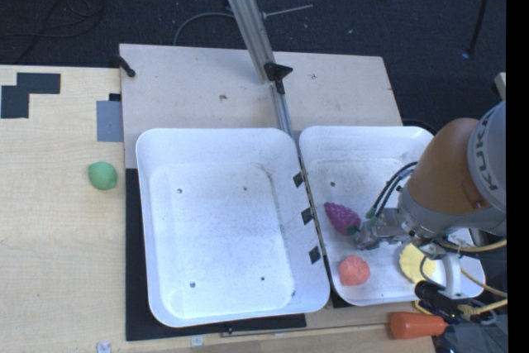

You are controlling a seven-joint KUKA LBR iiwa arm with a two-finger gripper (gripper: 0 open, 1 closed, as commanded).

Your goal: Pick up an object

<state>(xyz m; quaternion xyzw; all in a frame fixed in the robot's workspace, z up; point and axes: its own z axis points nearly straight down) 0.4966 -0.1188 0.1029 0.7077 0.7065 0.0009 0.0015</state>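
The right bin holds three candidate objects: a purple lumpy piece near the centre of the bin floor, a pinkish-red rounded piece toward the near edge, and a yellow piece partly hidden under the arm's wrist. The gripper sits low in this bin, just beside the purple piece on its near-right side and above the pinkish-red piece as seen from the camera. Whether the end effector is apart or closed cannot be told at this resolution, and no object is visibly between its tips. The purple piece appears to be a small toy-like form with a bumpy surface; it is judged to be light and probably slightly soft, so it should tolerate a firm squeeze but may roll or slip on the smooth bin floor. The recommended hold is across its narrow width, at mid-length. The pinkish-red piece looks round and smooth, so it is judged more likely to squirt out of a pinch; grasp it across the widest diameter. The left bin stands alongside, and a green ball lies on the bench well apart from both bins.
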